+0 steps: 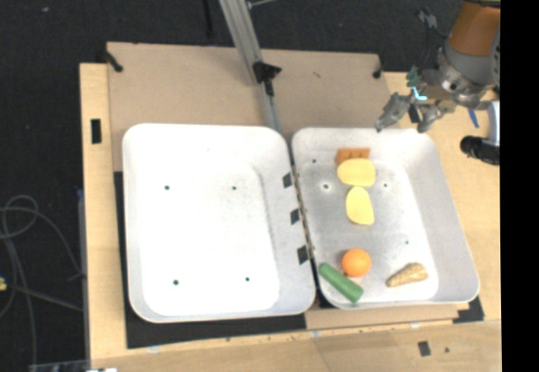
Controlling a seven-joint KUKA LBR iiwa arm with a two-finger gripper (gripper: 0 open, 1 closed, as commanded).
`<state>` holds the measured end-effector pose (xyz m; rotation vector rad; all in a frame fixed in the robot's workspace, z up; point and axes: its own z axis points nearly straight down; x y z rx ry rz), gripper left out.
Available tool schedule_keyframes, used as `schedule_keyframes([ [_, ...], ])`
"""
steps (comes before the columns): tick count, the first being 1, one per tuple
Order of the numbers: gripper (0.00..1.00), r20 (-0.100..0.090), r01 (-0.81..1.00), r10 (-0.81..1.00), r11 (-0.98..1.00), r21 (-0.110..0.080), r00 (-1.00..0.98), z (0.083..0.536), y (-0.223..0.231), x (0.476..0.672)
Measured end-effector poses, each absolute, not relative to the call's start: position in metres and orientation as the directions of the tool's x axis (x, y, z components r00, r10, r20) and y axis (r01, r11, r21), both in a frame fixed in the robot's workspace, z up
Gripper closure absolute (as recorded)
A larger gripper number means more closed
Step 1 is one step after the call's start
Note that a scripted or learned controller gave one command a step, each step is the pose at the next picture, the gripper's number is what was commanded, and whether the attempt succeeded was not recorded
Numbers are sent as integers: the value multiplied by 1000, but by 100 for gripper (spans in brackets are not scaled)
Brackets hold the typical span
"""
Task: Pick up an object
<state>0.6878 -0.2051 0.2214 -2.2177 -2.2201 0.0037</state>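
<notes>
The right bin (438, 193) holds several small items. An orange block (353, 155) lies near its far edge, with a yellow piece (356, 172) touching it and a second yellow piece (360, 206) just below. Near the front edge lie an orange ball (356, 263), a green cylinder (340, 284) and a tan wedge (407, 275). My gripper (405, 118) hangs over the bin's far right corner, above and to the right of the orange block. Its fingers (386, 119) are spread open with nothing between them.
The left bin (202, 219) sits beside the right one, joined by a dark hinge strip (298, 215). A grey metal pole (240, 21) slants up from behind the bins. Cardboard (194, 84) covers the bench behind them.
</notes>
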Motion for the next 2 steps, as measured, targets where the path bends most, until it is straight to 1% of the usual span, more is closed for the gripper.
schedule_keyframes([
  [1,0,-4,1000,1000,4,0,-4,226,-206,689],
  [2,0,-2,1000,1000,1,-4,-1,163,-209,685],
])
